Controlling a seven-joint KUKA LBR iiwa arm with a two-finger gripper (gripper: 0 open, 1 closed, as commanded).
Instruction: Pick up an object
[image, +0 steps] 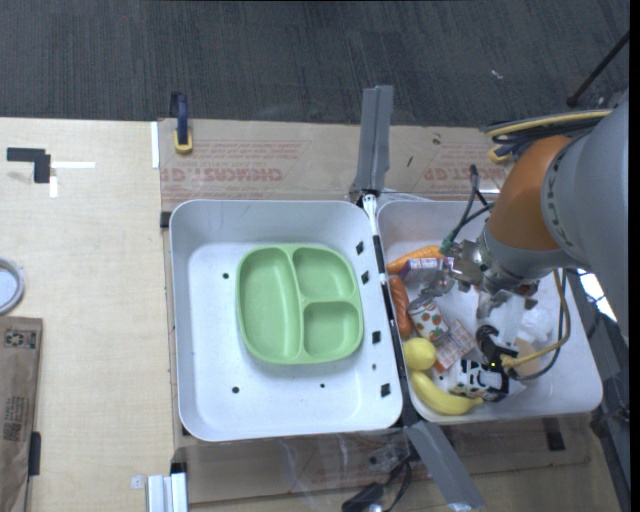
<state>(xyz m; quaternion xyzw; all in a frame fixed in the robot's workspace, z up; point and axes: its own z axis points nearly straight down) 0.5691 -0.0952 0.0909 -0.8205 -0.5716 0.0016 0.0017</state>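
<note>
My gripper (438, 280) hangs low over the left part of the right bin (560, 400), under the grey wrist and orange band of the arm. It sits just above a heap of small items. An orange carrot (408, 261) lies at the bin's left wall, with a red-orange stick (400, 303) below it. A small printed can (428, 320) lies right under the gripper. A lemon (418, 352) and a banana (440, 396) lie toward the front. I see nothing clearly held.
The left bin (200, 300) holds a green divided plate (298, 302). A black-and-white toy (482, 375) and a white packet (530, 322) lie in the right bin beneath the arm. Cables loop off the wrist. A tape roll (6, 287) sits at the bench's far left.
</note>
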